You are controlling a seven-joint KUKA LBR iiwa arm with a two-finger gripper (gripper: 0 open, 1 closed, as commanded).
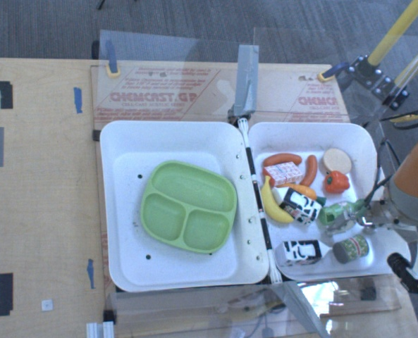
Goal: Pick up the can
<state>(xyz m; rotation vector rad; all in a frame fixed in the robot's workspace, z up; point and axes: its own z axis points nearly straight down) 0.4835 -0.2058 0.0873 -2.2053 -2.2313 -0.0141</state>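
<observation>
The left bin (pixel 117 189) held a green plate (pixel 187 206) with three sections, lying flat near the middle. The right bin (pixel 367 136) was full of toy food. A yellow banana (pixel 273 206) lay near its left wall, with two sausages (pixel 283 159) and a red wafer block (pixel 283 172) above it. A black and white carton (pixel 301 205) leaned on the banana, and another one (pixel 302 251) lay near the front wall. A tomato (pixel 337 182) sat under a pale round bun (pixel 337 160). The can (pixel 352 248) lay on its side near the front right corner. The gripper (pixel 357 215) was just above the can, beside a crumpled green thing (pixel 333 213). Whether the gripper was wide or narrow could not be told.
</observation>
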